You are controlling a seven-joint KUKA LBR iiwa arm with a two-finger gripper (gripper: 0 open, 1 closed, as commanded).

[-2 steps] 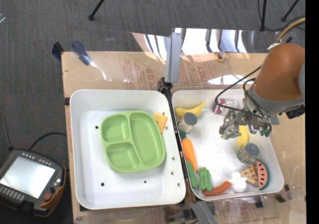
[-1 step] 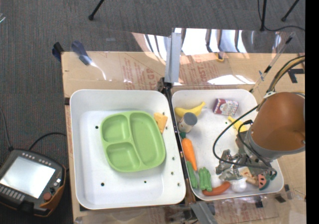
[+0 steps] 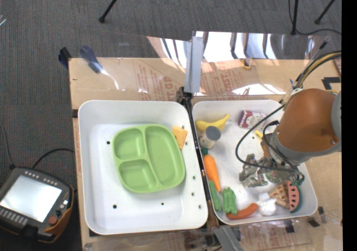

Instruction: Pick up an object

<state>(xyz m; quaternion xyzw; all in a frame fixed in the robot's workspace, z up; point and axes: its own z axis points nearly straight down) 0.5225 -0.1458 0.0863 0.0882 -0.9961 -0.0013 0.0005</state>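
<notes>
the jaws (image 3: 255, 173), spread or pinched i cannot tell, hang low in the right bin (image 3: 223, 109); the carrot (image 3: 211, 170) lies left, long axis near-to-far.

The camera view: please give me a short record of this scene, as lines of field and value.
left bin: holds a green divided plate, with a yellow wedge at the plate's upper right edge
right bin: holds a banana, carrot, green vegetable, red sausage, watermelon slice, small box
gripper: low in the right bin, near its middle
object held: cannot tell
</notes>
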